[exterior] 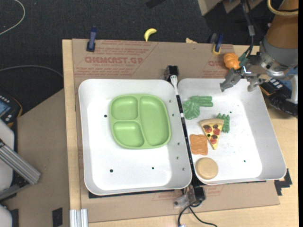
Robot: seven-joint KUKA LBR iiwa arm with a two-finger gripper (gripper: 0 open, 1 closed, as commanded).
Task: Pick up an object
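Note:
The right bin (255, 141) holds several toy foods: a green bean bundle (195, 106), a pizza slice (212, 131), a small green piece (224, 122), an orange square (199, 144) and a round tan biscuit (207, 168). My gripper (242, 80) hangs over the bin's far edge, up and to the right of the beans. Its two fingers (229, 82) are spread apart with nothing between them.
The left bin (94, 150) carries a green divided plate (140, 121). A small orange ball (230, 59) and a blue clamp (217, 43) sit on the cardboard behind the right bin, close to the gripper. Another blue clamp (92, 39) and a yellow banana (149, 33) lie further left.

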